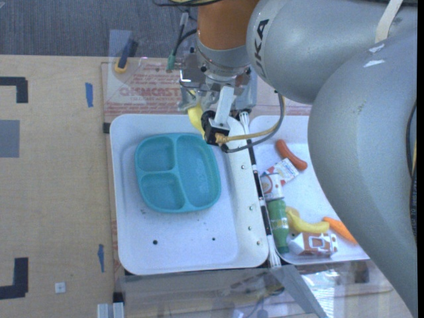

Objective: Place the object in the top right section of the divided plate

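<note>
A teal divided plate (pixel 177 173) with three sections lies in the left white bin (pixel 132 244). My gripper (pixel 198 116) hangs just past the plate's far right corner, over the bin's back edge. A small yellow object (pixel 194 118) pokes out between its fingers, held above the bin floor. The grey arm with its orange band (pixel 225 12) hides the upper part of the object.
The right bin (pixel 311 184) holds a red sausage (pixel 291 155), a small packet (pixel 279 174), a green bottle (pixel 277 221), a yellow banana (pixel 309 226), an orange carrot (pixel 340 228) and a small carton (pixel 315 244). A ridge (pixel 255 197) divides the two bins.
</note>
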Controlling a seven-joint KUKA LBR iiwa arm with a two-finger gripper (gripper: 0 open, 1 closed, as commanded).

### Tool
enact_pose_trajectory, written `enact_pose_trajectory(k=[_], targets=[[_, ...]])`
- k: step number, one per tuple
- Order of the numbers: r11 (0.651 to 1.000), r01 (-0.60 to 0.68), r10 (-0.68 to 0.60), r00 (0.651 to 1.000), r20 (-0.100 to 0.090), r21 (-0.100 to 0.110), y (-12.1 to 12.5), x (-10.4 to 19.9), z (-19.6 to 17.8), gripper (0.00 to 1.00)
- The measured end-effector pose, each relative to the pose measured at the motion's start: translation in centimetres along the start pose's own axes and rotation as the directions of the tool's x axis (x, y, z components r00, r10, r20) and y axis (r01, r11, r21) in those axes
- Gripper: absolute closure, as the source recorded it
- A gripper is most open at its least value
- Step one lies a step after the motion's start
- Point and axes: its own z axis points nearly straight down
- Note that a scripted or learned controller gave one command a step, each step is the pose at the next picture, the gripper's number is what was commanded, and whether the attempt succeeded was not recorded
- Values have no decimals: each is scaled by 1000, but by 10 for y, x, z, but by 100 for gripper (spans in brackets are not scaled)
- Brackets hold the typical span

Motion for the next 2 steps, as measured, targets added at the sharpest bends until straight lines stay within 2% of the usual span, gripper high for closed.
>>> enact_pose_trajectory(k=[1, 2], targets=[[998, 62, -62, 998, 0, 4, -10, 44, 24, 100], [939, 343, -343, 939, -1, 3, -2, 45, 43, 100]])
